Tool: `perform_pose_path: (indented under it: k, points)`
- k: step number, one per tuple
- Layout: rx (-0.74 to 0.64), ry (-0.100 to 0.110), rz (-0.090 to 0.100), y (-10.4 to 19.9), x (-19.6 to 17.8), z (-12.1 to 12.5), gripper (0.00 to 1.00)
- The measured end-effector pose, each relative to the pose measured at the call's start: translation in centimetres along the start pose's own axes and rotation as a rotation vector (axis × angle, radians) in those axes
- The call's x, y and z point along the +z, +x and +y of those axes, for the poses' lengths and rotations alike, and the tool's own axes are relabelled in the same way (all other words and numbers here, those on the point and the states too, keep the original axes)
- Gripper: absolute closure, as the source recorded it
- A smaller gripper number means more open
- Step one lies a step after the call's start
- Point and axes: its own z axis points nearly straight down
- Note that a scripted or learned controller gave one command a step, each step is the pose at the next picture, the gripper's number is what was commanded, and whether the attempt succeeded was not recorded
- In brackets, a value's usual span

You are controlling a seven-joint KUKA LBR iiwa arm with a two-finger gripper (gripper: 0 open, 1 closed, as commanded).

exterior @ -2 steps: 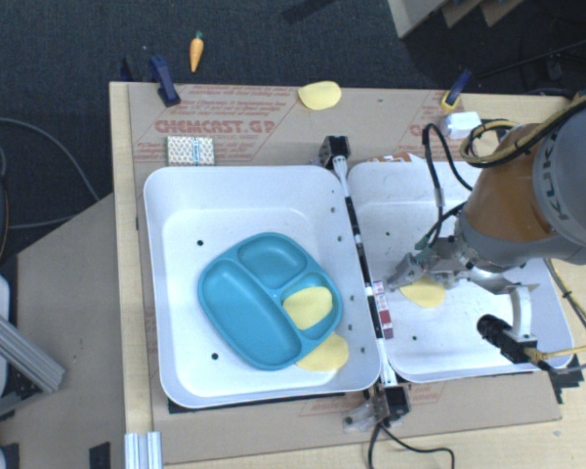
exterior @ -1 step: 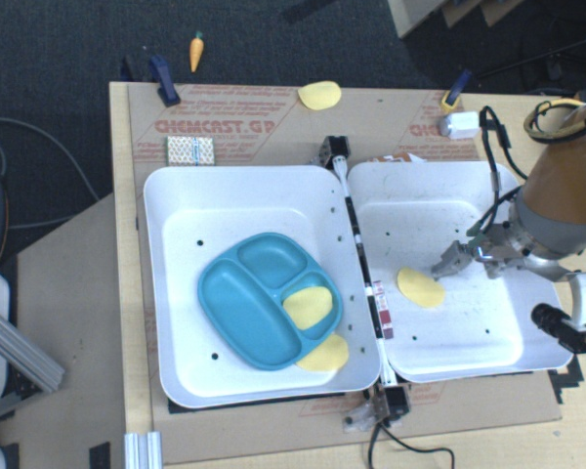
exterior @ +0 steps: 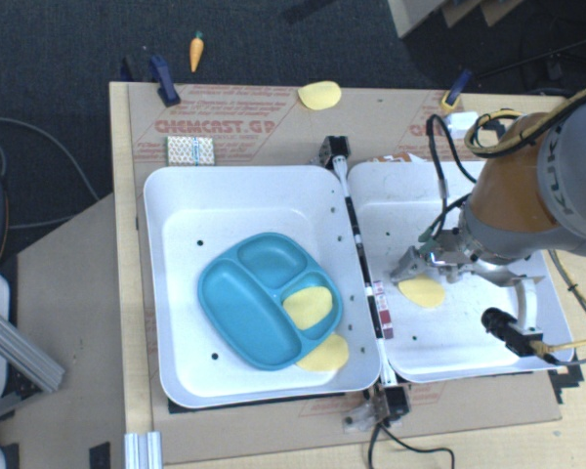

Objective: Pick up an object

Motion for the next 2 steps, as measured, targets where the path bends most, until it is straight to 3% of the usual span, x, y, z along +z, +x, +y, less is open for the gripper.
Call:
perform_pose_path:
  k: [1,2]
  points:
    - [0.002,0.0,-0.001,-1.0,2.6,-1.3,0.0]
    - [0.002,-0.004,-0.003,-5.1,2.5,0.0,0.0]
